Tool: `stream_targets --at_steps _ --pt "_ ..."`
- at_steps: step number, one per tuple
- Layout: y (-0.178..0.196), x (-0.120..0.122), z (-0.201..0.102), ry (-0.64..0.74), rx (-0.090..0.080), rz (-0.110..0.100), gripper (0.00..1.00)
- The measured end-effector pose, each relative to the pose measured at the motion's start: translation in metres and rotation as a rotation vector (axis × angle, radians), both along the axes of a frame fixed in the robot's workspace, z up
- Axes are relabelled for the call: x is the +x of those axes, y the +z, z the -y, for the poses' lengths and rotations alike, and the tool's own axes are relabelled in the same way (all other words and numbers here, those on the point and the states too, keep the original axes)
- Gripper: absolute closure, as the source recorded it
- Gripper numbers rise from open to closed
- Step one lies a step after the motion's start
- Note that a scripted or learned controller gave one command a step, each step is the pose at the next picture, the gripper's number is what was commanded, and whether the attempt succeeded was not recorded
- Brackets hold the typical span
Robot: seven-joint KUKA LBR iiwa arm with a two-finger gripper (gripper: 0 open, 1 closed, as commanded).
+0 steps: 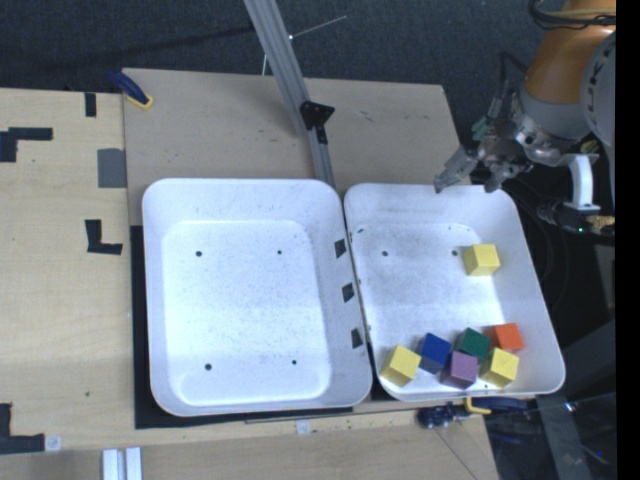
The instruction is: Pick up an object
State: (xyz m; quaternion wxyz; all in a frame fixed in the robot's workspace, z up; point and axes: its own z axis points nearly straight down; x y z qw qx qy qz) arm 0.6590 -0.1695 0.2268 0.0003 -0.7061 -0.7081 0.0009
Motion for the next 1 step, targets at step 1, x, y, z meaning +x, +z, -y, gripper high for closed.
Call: stream_targets --at_steps 1 --pt "0.0000 -0.0001 0.0002 -0.001 -0.001 0.000 0.00"
